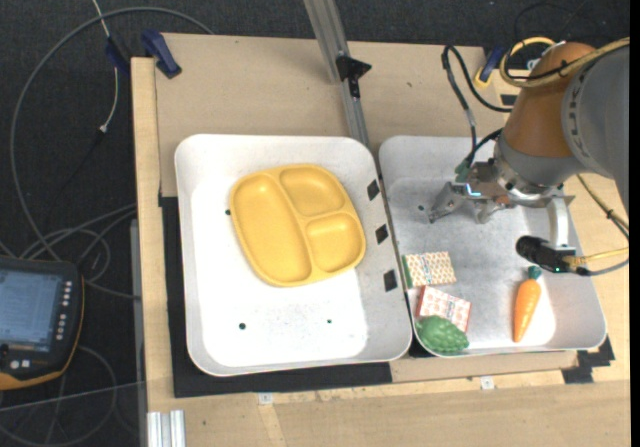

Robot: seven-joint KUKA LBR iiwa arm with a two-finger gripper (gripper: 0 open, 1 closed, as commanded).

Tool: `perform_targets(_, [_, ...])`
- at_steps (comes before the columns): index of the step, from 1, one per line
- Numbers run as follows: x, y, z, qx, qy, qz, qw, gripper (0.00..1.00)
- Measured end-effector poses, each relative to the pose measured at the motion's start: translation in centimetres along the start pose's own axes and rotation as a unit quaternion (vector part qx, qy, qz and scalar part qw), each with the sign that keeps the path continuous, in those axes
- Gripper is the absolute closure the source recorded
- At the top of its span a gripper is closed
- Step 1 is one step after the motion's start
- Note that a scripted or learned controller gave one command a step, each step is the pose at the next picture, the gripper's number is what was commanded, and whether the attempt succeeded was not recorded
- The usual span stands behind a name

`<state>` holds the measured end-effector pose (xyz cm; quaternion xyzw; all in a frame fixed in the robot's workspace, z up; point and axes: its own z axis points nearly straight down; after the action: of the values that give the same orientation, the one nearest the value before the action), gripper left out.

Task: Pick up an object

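Observation:
My gripper hangs over the upper part of the right bin, fingers spread open with only bare bin floor between them. Below it and apart from it lie a small patterned card, a red-and-white packet and a green leafy toy, clustered near the bin's front left corner. An orange carrot lies upright in the view at the front right, well below the gripper.
The left bin holds a yellow divided plate. A metal pole slants up from between the bins. The arm's grey and orange body covers the right bin's far right corner.

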<state>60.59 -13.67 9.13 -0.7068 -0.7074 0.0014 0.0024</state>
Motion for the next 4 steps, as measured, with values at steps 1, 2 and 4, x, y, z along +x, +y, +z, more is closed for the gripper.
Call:
perform_targets(1, [0.0, 0.2, -1.3, -0.003, 0.000, 0.000, 1.0000, 1.00])
perform_targets(2, [0.2, 0.5, -7.8, -0.007, -0.002, -0.001, 1.0000, 1.00])
perform_targets(4, [-0.2, 0.5, -15.8, -0.005, -0.001, 0.000, 1.0000, 1.00])
